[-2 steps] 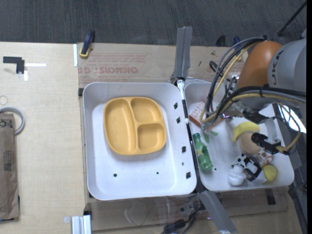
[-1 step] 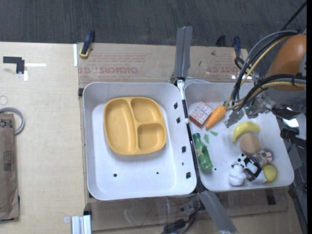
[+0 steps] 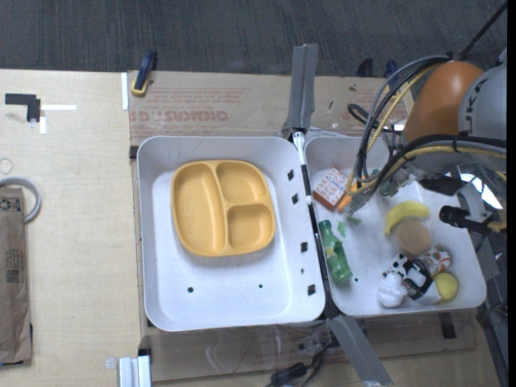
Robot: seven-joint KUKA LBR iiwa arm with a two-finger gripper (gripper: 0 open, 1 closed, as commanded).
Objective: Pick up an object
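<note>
Beside the yellow tray [image 3: 223, 208], right bin [image 3: 367, 293]: green bottle [image 3: 334, 251], banana [image 3: 405, 214], carton [image 3: 330, 188] (crowded); arm [image 3: 451, 95] above, fingers' state untellable.

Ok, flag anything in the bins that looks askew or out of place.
Nothing looks damaged or spilled. The yellow divided plate sits slightly rotated in the left bin. The green bottle lies on its side against the right bin's left wall, beside the jumbled toys.
</note>
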